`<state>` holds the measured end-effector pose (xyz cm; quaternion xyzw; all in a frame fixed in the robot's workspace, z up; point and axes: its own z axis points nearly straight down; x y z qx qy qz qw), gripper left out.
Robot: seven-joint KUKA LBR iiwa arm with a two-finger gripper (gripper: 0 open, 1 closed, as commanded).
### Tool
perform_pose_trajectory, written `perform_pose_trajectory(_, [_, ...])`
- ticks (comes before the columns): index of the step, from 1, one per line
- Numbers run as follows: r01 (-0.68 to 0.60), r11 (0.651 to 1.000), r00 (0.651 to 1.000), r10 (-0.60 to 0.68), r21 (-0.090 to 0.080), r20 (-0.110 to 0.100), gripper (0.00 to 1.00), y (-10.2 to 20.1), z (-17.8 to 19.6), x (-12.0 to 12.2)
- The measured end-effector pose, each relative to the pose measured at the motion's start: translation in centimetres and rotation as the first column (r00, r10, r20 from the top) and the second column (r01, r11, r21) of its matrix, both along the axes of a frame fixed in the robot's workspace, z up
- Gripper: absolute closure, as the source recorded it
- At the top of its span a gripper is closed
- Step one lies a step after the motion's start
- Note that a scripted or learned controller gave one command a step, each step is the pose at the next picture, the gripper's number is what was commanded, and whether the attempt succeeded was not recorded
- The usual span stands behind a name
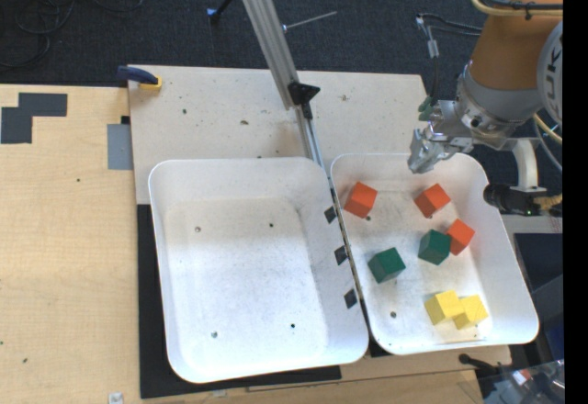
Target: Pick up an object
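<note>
Jaws: hung over the far rim of the right bin, low on the grey wrist; open or closed, cannot tell from this slant. Nothing seen between them.

Nearest in that bin: yellow blocks, two pieces touching, awkward as a pair and likely to split if pinched across the seam. Further in, first green cube, standing alone close to the divider, with bare floor all round. Past it, second green cube, touching or almost touching the red-orange cube on its outer side; little room there for a finger between. Further still, red cube, apart from the others and closest to the jaws. Level with it, toward the divider, orange cube, also clear on all sides.

Probably light, rigid painted wood or foam: no crushing risk, no sag, but smooth faces, so apt to slip or twist if caught on corners. Best taken across two parallel flat faces, squarely, at mid-height. Red cube judged the easiest target: short descent, open flanks.

Left bin alongside. Beyond both, table, slanted aluminium post, small blue clamp at the far corner.
</note>
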<state>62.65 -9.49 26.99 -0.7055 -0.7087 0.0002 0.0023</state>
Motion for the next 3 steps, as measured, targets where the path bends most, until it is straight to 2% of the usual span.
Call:
perform_pose_trajectory(1, [0.0, 1.0, 1.0, 0.0, -0.001, 0.0, 1.0, 5.3, -1.5, 1.6])
perform_pose_trajectory(3, [0.0, 1.0, 1.0, 0.0, -0.002, 0.0, 1.0, 15.6, -4.8, 2.7])
